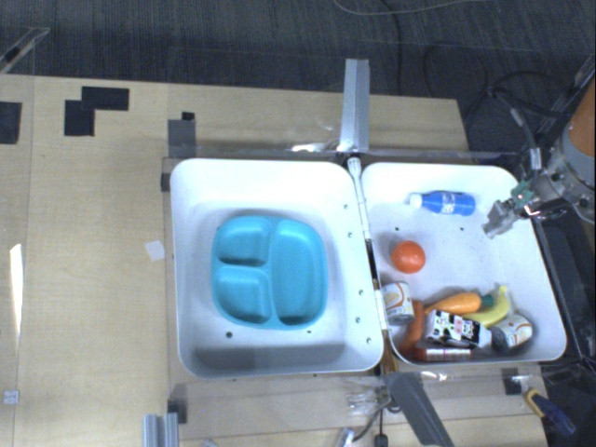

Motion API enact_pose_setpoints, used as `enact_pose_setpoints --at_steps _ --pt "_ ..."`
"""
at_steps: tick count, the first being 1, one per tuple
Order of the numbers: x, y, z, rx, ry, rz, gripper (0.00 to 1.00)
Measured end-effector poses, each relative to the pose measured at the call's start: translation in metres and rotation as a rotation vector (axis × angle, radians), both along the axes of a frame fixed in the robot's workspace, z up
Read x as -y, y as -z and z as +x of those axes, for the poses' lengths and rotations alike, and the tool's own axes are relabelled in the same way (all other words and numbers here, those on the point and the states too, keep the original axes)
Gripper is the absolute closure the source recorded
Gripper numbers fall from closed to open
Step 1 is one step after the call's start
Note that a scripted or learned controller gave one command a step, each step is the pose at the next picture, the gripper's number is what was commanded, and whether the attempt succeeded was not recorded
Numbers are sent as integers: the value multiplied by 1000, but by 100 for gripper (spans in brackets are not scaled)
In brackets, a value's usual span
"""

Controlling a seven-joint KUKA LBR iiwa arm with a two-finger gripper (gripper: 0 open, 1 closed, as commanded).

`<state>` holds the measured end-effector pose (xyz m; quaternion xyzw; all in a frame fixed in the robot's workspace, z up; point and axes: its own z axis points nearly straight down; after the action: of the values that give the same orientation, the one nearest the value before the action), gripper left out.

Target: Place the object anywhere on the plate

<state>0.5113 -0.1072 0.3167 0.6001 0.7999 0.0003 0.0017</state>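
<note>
Over the right bin's far right rim, the gripper (498, 220) hangs at the end of the arm, small and partly blurred, so I cannot tell how its jaws stand or whether anything sits between them. Just to its left, near the back of the right bin (466, 180), a blue and white bottle (443, 203) lies on its side. Further left and a little nearer the front, an orange ball (408, 256) rests alone on the white floor. Toward the front of that bin, below the gripper, a heap of small things crowds together: an orange carrot-like piece (456, 303), a yellow banana (496, 307), a can (396, 299) and a dark packet (453, 329). Well away to the gripper's left, across the divider, the blue sectioned plate (270, 270) sits in the middle of the left bin (191, 203).
</note>
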Motion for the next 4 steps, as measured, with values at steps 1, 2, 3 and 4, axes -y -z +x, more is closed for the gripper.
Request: enact_pose_setpoints --at_steps 1,2,3,4 --pt "-14 11 28 -1 -7 0 100" --pt "-49 -45 -14 1 31 0 100" --pt "-103 -33 20 0 -152 0 100" --pt "-100 5 25 -2 -319 0 100"
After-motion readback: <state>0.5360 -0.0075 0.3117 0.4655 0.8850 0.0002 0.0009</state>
